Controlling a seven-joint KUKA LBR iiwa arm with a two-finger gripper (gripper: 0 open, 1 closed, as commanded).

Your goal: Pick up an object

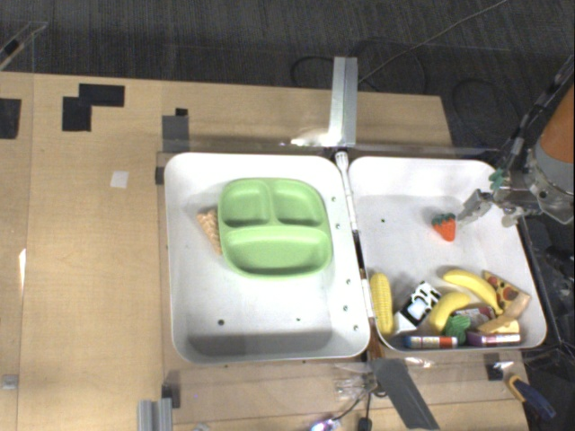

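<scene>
In the right bin [404,187], a small orange-red strawberry toy [445,228] with a green top lies alone near the middle. My gripper [492,210] hangs over the bin's right side, just right of and slightly above the strawberry. Its fingers are spread open with nothing between them, and the left finger [473,206] stands close to the strawberry without touching it. Along the bin's front lie two yellow bananas [470,285], a corn cob [381,302], a black-and-white item [416,303] and some markers [442,340].
The left bin [193,330] holds a green divided plate [272,225] with a tan textured piece [209,230] poking out from under its left edge. A metal post [345,97] rises behind the divider between the bins. A pizza-slice toy [509,296] sits at the right bin's front right corner.
</scene>
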